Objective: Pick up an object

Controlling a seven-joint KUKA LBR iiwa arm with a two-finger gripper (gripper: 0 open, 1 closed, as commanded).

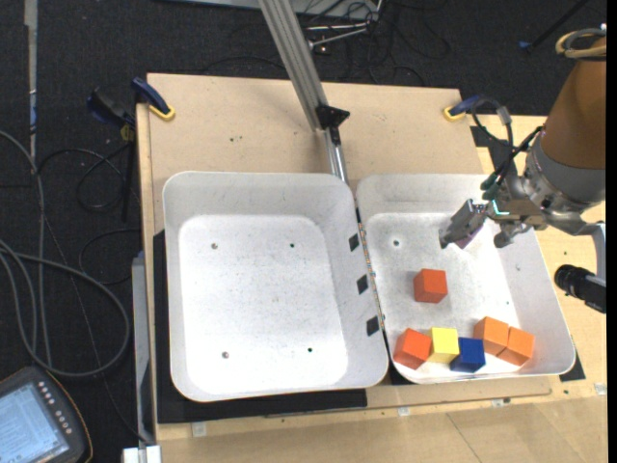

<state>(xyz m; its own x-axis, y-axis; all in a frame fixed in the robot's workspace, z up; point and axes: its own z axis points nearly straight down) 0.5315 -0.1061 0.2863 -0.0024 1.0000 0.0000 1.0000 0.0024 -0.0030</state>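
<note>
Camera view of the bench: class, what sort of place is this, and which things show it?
Probably a robotics lab: a robot arm reaches over two white bins, coloured blocks lie in one, and cables trail across the floor.

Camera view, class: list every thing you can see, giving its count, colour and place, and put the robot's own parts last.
Bins: two, white, side by side on the bench; left bin, right bin.
Orange blocks: four, right bin; one alone mid-bin, three along the near edge.
Yellow block: one, near edge.
Blue block: one, beside the yellow.
Clamps: two, blue and yellow, far bench corners.
Arm: one, grey and orange, from the right.
Gripper: one, above the right bin.
</note>
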